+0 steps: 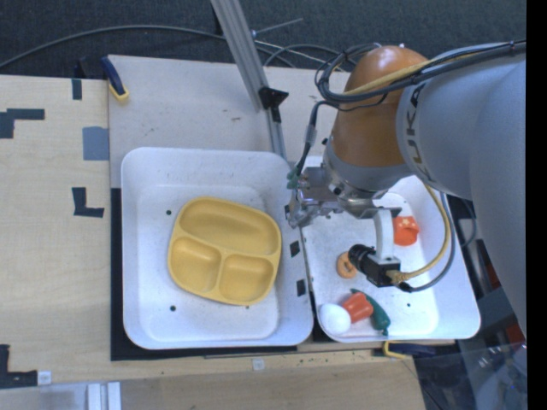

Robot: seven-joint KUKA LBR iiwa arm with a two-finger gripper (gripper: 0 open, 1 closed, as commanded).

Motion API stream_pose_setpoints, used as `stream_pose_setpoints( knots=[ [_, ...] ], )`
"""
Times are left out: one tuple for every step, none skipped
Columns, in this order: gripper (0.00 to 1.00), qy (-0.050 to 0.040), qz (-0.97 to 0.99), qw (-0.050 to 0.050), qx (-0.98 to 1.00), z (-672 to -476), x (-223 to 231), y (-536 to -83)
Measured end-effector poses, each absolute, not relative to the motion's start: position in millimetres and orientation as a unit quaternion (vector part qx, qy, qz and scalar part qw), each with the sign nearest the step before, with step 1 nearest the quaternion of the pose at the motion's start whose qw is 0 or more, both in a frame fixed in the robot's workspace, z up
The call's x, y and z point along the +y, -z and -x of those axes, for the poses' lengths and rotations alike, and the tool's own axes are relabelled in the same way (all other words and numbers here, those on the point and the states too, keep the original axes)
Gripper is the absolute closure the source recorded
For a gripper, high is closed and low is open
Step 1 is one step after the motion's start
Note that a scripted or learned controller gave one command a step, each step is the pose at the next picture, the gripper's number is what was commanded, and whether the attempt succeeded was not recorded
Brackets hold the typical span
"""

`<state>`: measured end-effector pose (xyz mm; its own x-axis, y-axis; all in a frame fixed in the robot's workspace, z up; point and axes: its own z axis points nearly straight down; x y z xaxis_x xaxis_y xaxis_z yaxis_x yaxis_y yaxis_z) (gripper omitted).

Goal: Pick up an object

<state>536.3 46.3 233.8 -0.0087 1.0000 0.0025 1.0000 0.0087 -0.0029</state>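
Broadly, the desk spans the view, pale wood with dark tape marks on its left part. The arm comes in from the right, and its grey bulk and orange band hang over the upper half of the right bin. The left bin lies beside it, the two touching along a shared wall.

A yellow plate sits flat in the middle of the left bin, open side up. Its one long compartment lies along the far edge and two smaller ones along the near edge. It is turned slightly, so the long compartment slopes down toward the right.

The end effector is at the shared wall, just beside the plate's upper right corner. Whether it is open or closed cannot be told from this angle.

Four small things lie in the right bin. An orange block rests near the middle, partly behind a cable. A red toy with a green end lies near the front, its long axis slanting from upper left to lower right with the green end toward the lower right. A white ball touches its left side in the front left corner. A brown disc lies a little further back, apart from both.
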Motion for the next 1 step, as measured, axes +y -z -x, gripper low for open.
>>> stream_pose_setpoints(
  knots=[
    [1.0,-0.0011,0.705,0.002,-0.709,-526.8,92.3,-223.8]
  ],
)
